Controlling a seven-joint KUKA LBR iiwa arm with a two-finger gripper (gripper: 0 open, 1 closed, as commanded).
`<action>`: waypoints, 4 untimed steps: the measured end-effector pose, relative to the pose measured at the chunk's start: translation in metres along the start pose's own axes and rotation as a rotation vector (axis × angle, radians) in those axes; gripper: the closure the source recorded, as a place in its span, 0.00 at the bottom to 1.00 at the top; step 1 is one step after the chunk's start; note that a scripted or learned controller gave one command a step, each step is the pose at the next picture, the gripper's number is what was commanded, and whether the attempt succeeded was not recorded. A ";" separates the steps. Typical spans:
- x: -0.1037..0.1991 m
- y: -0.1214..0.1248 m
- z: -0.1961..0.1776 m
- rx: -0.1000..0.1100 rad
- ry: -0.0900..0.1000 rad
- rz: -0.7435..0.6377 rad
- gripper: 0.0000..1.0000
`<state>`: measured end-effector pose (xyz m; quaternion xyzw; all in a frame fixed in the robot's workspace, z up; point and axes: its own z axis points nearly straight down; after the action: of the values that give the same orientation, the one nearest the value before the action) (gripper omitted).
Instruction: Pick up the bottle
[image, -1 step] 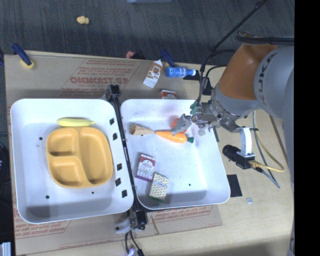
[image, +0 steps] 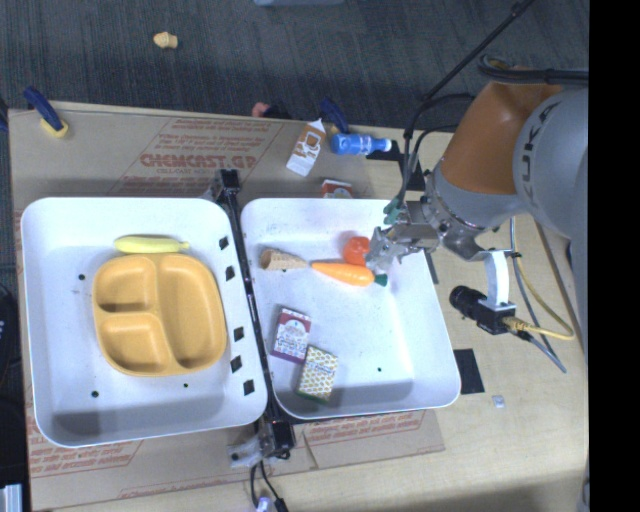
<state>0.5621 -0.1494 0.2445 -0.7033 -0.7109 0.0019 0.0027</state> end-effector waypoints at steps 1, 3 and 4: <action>-0.061 -0.063 0.084 -0.001 0.000 0.074 1.00; -0.061 -0.086 0.040 -0.005 -0.002 -0.157 1.00; -0.061 -0.086 0.060 -0.003 0.000 -0.539 1.00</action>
<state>0.4762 -0.2108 0.1849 -0.4888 -0.8724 0.0003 0.0020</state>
